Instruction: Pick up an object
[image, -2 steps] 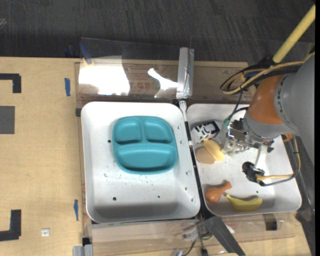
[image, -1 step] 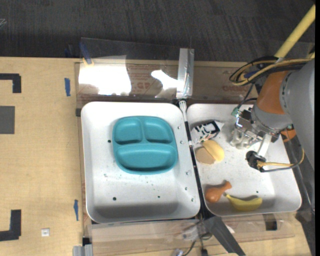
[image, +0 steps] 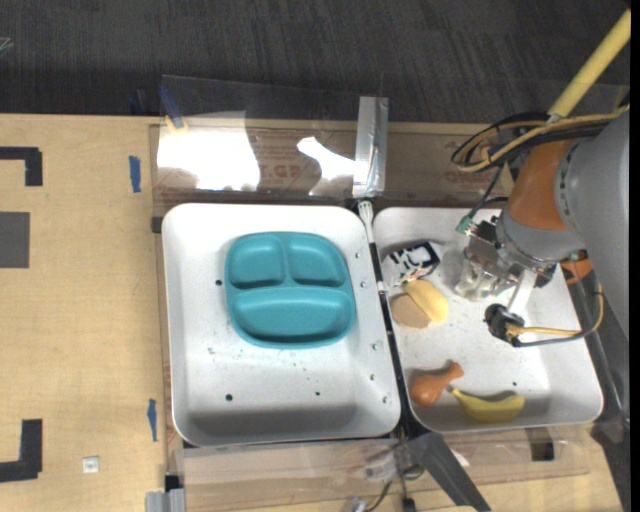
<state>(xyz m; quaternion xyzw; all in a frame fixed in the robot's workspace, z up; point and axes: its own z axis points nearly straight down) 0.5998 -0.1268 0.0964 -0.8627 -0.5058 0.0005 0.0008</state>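
Item nearest the claw: tan lump (image: 420, 303), rounded and bread-like, lying in the right bin (image: 545, 365) close to that bin's left wall. It showed no contact with any neighbour.

Claw (image: 478, 272): hung just right of the tan lump, low over the bin floor and apart from the lump. Whether it was apart or together could not be told, and nothing could be seen clamped in it.

Black-and-white item (image: 412, 257): just beyond the tan lump toward the far wall, near but seemingly not touching. Its kind was too unclear to name.

Orange drumstick-shaped toy (image: 437, 383): toward the front wall, well apart from the tan lump.

Banana (image: 488, 403): beside the drumstick toy, touching or nearly so, and farthest from the tan lump within the bin.

Left bin (image: 200, 400): across the divide to the tan lump's left, holding a teal divided plate (image: 290, 287).

Surface (image: 70, 330): pale board, further left again.

Handling note, as a judgement: the tan lump looked the best pick, being closest and uncluttered. A good attempt would centre the claw over the lump's middle and spread it wide enough to span the narrower width. It would then descend straight, keeping off the left wall and the black-and-white item.
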